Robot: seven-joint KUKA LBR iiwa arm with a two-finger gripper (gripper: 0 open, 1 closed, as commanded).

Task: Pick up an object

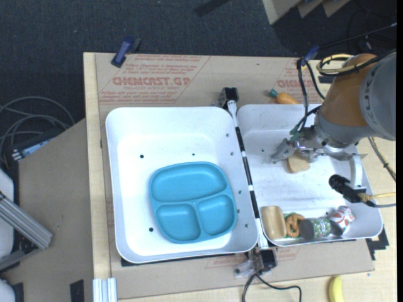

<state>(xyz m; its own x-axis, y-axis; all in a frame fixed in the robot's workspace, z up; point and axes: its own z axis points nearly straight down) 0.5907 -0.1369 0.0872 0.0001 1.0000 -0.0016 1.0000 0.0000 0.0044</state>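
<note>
My gripper [295, 151] hangs low in the upper middle of the right bin [264, 121], and the grey arm with its orange band reaches in from the right. Directly under and touching it in this view lies a small tan chunk [298, 165]. Along the bin's near wall lie a beige roll [272, 221], an orange-brown pretzel-like piece [293, 224], a dark green can [318, 228] and a red-and-white object [344, 216]. The gripper body hides the top of the tan chunk.
The left bin [126, 137] holds a blue divided plate [192, 201]. On the bench outside the bins are a small orange piece [286, 97] at the back, a blue clip [125, 51] at the far left corner, and a yellow thing [335, 289] near the front edge.
</note>
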